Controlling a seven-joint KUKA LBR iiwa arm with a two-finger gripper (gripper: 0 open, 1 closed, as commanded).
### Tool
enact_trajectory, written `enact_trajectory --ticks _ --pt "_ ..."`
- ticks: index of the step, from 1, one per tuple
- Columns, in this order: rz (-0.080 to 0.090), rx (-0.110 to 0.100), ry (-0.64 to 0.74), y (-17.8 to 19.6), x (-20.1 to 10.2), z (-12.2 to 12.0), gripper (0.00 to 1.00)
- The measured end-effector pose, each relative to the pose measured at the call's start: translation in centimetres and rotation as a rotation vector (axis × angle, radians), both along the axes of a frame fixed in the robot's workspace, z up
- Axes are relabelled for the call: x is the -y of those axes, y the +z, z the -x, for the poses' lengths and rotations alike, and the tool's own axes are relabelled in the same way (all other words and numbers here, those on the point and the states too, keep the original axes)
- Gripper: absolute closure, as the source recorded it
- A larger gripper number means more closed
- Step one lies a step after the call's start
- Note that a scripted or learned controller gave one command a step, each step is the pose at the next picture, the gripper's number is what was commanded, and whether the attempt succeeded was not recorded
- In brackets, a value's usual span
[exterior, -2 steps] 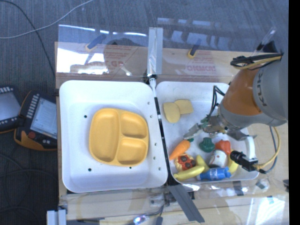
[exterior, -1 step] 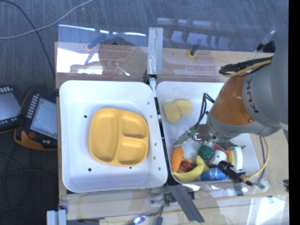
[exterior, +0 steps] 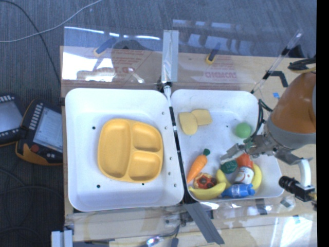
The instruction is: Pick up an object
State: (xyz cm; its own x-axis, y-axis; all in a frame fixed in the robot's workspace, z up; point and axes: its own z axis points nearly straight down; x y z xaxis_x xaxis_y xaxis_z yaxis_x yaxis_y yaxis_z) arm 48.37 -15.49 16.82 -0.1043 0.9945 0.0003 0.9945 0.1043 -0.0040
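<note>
At the left of the frame you have the left bin (exterior: 82, 189), holding a yellow divided plate (exterior: 130, 150) and nothing the task needs. Move right across the divider into the right bin (exterior: 221, 101), where all the candidates lie. Two pale yellow slabs (exterior: 194, 120) sit in its upper left. Lower down, a toy carrot (exterior: 197, 165) lies tilted beside a heap along the bottom edge: a banana (exterior: 212, 190), a small red piece, a blue bottle (exterior: 238, 191) and a white-and-red toy (exterior: 245, 174), all touching or overlapping. A green ball (exterior: 242, 130) sits apart, nearer the upper right.

The gripper (exterior: 241, 151) hangs just above the heap, between the green ball and the white-and-red toy. Its grey links read as spread, with nothing between them, so judge it released and empty.

You are in the approach step, with the pick not yet made. The heap is crowded, so the next move calls for a descent centred on one object, likely the white-and-red toy directly below, then a close. Expect neighbours to be nudged.
</note>
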Motion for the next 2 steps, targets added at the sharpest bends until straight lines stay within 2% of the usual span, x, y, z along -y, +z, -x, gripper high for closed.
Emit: enact_trajectory --ticks 1,2 --pt "-0.003 0.001 0.000 -5.6 1.5 -2.4 0.00" --pt "0.003 0.011 0.141 -7.9 -1.2 -8.0 0.00"
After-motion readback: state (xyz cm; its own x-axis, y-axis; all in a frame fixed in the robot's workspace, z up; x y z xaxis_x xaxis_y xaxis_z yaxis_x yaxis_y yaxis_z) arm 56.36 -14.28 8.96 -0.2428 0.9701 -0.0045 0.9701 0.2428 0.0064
